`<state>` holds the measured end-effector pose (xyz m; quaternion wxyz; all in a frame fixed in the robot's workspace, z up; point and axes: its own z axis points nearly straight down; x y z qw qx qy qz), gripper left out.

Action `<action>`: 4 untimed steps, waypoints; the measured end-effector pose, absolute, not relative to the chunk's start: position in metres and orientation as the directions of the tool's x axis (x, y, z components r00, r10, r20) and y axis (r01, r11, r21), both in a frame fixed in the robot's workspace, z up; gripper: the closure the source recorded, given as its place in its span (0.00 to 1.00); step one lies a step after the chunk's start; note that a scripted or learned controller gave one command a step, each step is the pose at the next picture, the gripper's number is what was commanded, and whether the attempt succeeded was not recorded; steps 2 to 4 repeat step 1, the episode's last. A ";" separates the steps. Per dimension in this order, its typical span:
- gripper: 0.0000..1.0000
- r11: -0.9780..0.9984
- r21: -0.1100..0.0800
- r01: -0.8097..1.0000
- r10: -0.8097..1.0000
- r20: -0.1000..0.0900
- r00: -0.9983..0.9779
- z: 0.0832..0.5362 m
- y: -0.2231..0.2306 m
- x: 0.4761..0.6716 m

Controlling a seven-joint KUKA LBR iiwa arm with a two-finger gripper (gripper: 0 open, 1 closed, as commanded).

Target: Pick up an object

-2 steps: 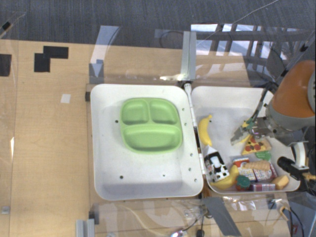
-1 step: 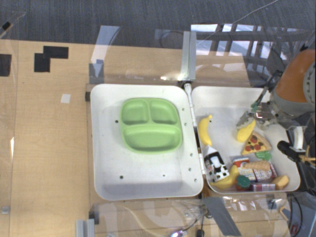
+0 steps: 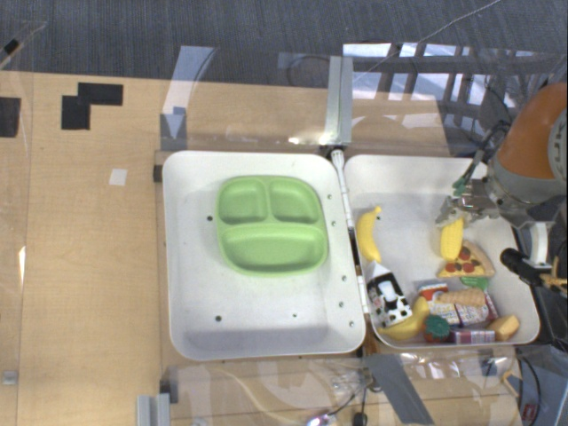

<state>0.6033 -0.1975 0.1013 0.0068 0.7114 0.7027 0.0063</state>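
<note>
Pale wooden surface under dark grey carpet along the top of the frame, black square markers at upper left. Left of centre, a shallow white plastic bin carrying a green three-compartment plastic plate. Right of it, a second shallow white bin: yellow toy banana by its left wall, black-and-white cow-patterned carton below, assorted toy food packets heaped at lower right, toy pizza slice just above them. Gripper at right centre, low over a yellow corn-like toy, seemingly touching its upper end; open or closed, impossible to tell. Grey arm with orange band at the right edge.
</note>
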 end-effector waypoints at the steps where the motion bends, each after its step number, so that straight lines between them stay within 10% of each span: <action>1: 1.00 -0.047 0.008 0.999 0.999 0.000 0.047 0.192 -0.140 0.622; 4: 1.00 -0.047 0.008 0.999 0.999 0.000 0.047 0.192 -0.140 0.622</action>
